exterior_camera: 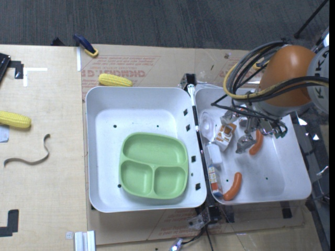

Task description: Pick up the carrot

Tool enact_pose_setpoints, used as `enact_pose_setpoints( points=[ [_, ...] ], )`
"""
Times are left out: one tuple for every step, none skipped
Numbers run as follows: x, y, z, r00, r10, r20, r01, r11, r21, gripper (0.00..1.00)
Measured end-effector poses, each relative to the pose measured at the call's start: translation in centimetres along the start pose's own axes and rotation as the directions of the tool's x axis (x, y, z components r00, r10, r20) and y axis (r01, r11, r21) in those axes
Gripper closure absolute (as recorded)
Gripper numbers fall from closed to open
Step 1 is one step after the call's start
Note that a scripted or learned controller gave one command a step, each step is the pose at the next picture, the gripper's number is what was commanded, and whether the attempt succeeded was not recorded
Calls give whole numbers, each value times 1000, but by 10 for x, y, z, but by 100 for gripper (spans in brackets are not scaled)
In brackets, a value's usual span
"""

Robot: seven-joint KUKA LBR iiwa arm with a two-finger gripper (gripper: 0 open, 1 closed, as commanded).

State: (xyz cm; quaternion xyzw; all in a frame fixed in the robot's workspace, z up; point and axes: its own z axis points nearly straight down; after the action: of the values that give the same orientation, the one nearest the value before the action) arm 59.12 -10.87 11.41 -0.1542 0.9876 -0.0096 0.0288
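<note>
The carrot (255, 143) lies in the right bin (293, 190), touching the tip of the jaws (248, 138). I cannot tell how wide the jaws are or if they hold it. A hot dog (233, 186) lies near the front wall. A green tray (154, 166) sits in the left bin (104, 140).
</note>
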Motion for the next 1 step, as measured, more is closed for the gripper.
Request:
enact_pose_setpoints(
  points=[
    [56,-8,-2,998,62,-6,-62,998,-5,0]
  ],
)
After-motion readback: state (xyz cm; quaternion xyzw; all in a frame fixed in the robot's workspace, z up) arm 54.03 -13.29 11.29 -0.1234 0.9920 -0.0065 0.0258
